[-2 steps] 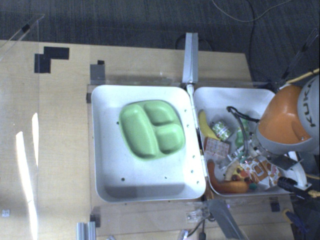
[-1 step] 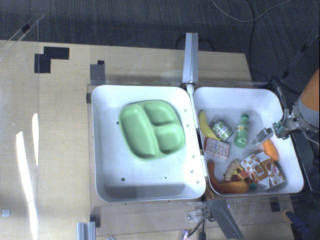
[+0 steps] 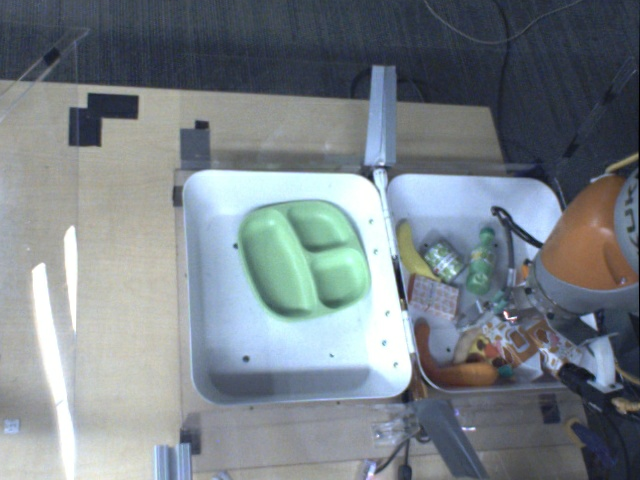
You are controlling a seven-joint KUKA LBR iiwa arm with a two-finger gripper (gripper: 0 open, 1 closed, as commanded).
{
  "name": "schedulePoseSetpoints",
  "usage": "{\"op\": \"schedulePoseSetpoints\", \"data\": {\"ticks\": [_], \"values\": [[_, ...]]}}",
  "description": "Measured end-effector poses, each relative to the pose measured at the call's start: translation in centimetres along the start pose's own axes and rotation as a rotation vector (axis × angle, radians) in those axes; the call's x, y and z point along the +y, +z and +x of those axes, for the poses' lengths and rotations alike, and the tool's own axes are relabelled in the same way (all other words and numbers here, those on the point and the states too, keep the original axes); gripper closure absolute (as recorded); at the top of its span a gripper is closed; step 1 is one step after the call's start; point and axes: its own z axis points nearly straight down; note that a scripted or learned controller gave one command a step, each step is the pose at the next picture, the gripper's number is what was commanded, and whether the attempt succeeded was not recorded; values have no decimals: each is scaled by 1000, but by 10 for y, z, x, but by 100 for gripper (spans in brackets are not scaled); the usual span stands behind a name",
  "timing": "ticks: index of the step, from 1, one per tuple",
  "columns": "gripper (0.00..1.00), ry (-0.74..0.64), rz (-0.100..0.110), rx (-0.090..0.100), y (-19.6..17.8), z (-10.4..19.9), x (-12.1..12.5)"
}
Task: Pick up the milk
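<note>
Gripper [image 3: 515, 313] low in right bin [image 3: 455, 188], its state hidden, milk indistinguishable among clutter.

Pale wood-grain bench top [image 3: 120, 298], smooth, with bright window glare (satin sheen). Two shallow white plastic bins, left [image 3: 215, 368] and right [image 3: 545, 200], smooth, semi-gloss. Light-green moulded plastic divided tray [image 3: 305, 258], matt. Brushed grey metal bar [image 3: 381, 118] between bins, dull shine. Dark blue-grey carpet floor [image 3: 250, 18], rough weave. Crinkly shiny foil wrapper [image 3: 442, 261]. Glossy orange plastic band [image 3: 590, 238] on arm.
</note>
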Motion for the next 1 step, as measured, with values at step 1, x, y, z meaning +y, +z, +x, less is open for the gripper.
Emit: {"op": "schedulePoseSetpoints", "data": {"ticks": [1], "values": [[100, -4, -11, -4, -13, 0, 4]]}}
